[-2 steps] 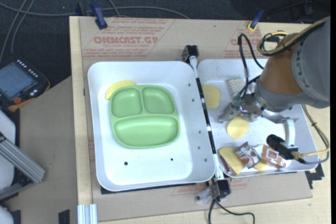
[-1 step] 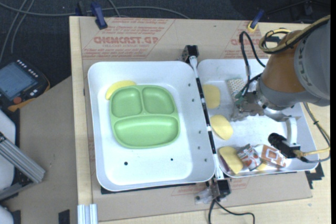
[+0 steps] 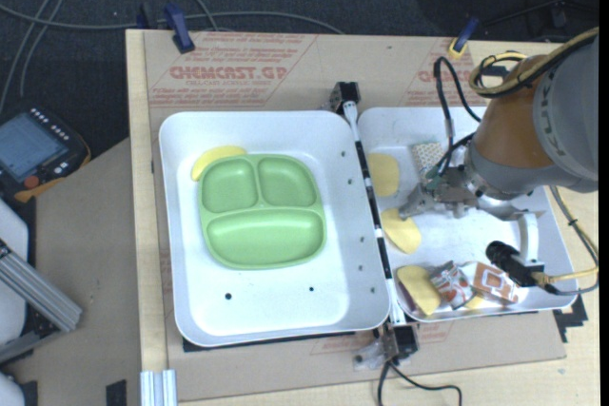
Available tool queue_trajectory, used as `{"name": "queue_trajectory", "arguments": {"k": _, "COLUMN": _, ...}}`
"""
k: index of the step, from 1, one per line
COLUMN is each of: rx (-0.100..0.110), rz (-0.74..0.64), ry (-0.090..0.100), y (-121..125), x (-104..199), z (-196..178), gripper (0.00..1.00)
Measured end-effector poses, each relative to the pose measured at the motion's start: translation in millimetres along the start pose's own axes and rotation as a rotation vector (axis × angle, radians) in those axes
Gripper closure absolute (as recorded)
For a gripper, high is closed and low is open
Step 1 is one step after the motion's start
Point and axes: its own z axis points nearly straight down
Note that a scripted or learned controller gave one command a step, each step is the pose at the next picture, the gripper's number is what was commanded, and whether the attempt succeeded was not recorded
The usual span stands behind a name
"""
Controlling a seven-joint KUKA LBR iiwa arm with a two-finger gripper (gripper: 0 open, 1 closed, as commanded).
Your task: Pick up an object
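Note:
My gripper (image 3: 423, 198) hangs low in the right bin (image 3: 400, 124), near its left-middle part, with the grey and orange arm reaching in from the right. A pale yellow disc (image 3: 384, 173) lies just to the gripper's left. A yellow wedge (image 3: 401, 233) sits just below it. A speckled grey piece (image 3: 428, 154) lies right behind the gripper. Along the bin's front edge are a yellow block (image 3: 417, 288), a crumpled red and silver wrapper (image 3: 449, 285) and an orange and white packet (image 3: 495, 283). I see nothing between the jaws.
The left bin (image 3: 181, 233) holds a green divided plate (image 3: 262, 209) with a yellow banana-shaped piece (image 3: 217, 159) at its far left corner. A black clamp rail (image 3: 366, 195) runs between the bins. Brown board surrounds both.

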Motion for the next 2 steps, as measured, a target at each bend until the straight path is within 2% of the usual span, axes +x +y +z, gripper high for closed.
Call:
{"name": "queue_trajectory", "arguments": {"k": 1, "rx": 0.001, "rz": 0.002, "ry": 0.001, "y": 75.7, "x": -72.2, "z": 9.6, "gripper": 0.0}}
{"name": "queue_trajectory", "arguments": {"k": 2, "rx": -0.001, "rz": 0.0, "ry": -0.002, "y": 76.7, "x": -71.5, "z": -0.9, "gripper": 1.0}}
